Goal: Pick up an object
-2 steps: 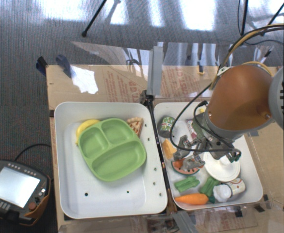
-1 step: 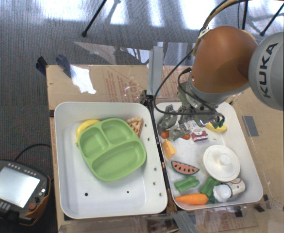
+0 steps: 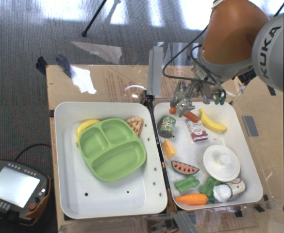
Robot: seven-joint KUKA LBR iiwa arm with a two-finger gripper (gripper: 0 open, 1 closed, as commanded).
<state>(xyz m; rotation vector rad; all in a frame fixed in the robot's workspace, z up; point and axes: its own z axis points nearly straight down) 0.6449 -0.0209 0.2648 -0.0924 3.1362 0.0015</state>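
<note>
Over the far left corner of the right bin (image 3: 243,144): the jaws (image 3: 180,107) of the grey arm (image 3: 273,38), hanging from the orange band (image 3: 231,30), low above the toys. Whether spread or pressed together: cannot tell, the metal parts blur against the bin rim. Nothing seen pinched between them.

Just beneath and slightly right of the jaws: a red sausage (image 3: 190,115), lying slantwise on the bin floor, its upper left end right at the jaw tips. Contact with the tips: cannot tell. Just right of the sausage: a yellow banana (image 3: 212,122). Below the sausage: a small red and white carton (image 3: 197,130). Left of the carton, near the bin's left wall: a green can (image 3: 167,126), tipped on its side.

Farther toward the near side of the same bin: an orange cheese wedge (image 3: 168,149), a watermelon slice (image 3: 184,167), a white lidded bowl (image 3: 221,162), some green vegetable pieces (image 3: 186,183), a carrot (image 3: 192,199) and a small white bottle (image 3: 226,190) in the near right corner.

In the left bin (image 3: 69,188): a green divided plate (image 3: 111,148), with 3 sections, lying over a second banana (image 3: 85,126) at its far left edge, and a pizza slice (image 3: 136,125) at its far right edge.

Both bins side by side on the counter (image 3: 108,79), a brown board showing around them.
</note>
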